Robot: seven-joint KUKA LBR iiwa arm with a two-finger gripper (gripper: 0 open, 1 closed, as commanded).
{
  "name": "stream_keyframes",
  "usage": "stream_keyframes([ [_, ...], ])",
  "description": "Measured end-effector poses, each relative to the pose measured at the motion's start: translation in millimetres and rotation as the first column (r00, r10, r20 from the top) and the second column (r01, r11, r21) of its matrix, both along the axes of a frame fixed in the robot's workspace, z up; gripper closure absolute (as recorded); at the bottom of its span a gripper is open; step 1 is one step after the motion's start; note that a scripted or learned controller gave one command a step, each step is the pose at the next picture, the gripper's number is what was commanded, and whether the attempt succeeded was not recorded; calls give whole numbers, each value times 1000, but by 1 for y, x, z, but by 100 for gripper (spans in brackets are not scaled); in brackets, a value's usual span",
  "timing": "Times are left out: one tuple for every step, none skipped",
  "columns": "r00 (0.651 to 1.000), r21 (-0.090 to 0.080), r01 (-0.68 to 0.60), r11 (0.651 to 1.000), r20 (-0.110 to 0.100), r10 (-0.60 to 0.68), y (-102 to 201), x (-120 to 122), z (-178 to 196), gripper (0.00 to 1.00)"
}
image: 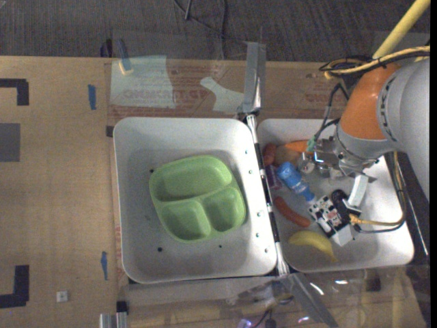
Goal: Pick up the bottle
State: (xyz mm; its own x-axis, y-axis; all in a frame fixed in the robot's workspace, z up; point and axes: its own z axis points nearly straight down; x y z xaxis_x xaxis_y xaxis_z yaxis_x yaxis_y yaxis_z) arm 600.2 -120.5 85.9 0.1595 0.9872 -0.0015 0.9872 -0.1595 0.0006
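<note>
1. Gripper (316, 161): it hangs over the upper part of the right bin (389, 251), just beside the bottle. Whether it is open or closed cannot be read from this view.
2. Bottle (294, 181): blue, lying on its side in the right bin near the dividing wall, between a carrot (298, 145) and a sausage (293, 214).
3. Recommended: centre over the bottle's body and set the jaws across its narrow width before descending.
4. Risk: crowded neighbours may be caught instead.
</note>
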Motion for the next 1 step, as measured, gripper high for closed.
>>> stream_keyframes([
  [1000, -1, -1, 1000, -3, 1, 0, 0, 10, 100],
])
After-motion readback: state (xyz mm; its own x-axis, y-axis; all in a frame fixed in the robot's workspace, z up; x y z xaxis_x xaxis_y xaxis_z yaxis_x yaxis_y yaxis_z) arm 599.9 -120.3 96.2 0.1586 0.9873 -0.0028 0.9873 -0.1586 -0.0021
